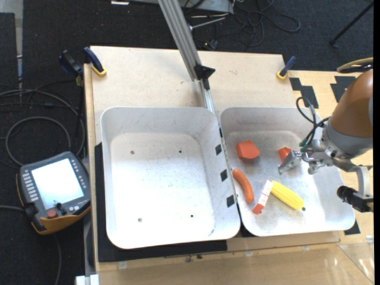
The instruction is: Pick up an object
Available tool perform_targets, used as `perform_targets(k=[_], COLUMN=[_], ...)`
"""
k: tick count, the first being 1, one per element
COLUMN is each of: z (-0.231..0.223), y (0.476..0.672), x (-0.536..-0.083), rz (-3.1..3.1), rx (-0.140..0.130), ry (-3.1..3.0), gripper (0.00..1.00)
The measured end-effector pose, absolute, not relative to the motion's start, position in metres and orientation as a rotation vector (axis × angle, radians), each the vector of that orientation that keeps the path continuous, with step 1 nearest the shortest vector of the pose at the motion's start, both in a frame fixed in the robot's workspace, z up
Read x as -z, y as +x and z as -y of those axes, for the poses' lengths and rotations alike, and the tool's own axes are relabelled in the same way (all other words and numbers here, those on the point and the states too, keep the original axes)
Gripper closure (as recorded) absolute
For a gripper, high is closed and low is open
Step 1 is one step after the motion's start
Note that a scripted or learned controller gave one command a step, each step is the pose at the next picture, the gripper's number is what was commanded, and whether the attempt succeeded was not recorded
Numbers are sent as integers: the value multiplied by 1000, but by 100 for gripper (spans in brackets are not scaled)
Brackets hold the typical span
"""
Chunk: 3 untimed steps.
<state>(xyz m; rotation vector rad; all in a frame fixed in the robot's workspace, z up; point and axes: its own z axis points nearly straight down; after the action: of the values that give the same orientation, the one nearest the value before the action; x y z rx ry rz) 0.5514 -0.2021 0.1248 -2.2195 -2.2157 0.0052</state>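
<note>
Approaching stage: gripper (289, 162) hangs by small red block (284, 154), finger state indeterminate; next move requires descent toward six o'clock, yellow corn (287, 196)

One camera looks down on the bench (154, 70) from above at a slant, far enough off to take in both bins and dark floor (41, 34) around them. The tool (292, 162) sits at the right of the frame, over the right bin (332, 218); the left bin (119, 123) lies well to its left, toward frame centre. The bench's far edge runs above the tool.
</note>
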Motion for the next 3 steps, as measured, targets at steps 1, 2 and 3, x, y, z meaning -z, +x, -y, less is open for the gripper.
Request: perform_targets(k=[1, 2, 3], z=[202, 202, 196], y=[552, 552, 553], x=[-95, -106, -168], rz=[2221, 2222, 2229], rx=[0, 2, 5], ry=[-2224, -2225, -2222], gripper=[0, 100, 100])
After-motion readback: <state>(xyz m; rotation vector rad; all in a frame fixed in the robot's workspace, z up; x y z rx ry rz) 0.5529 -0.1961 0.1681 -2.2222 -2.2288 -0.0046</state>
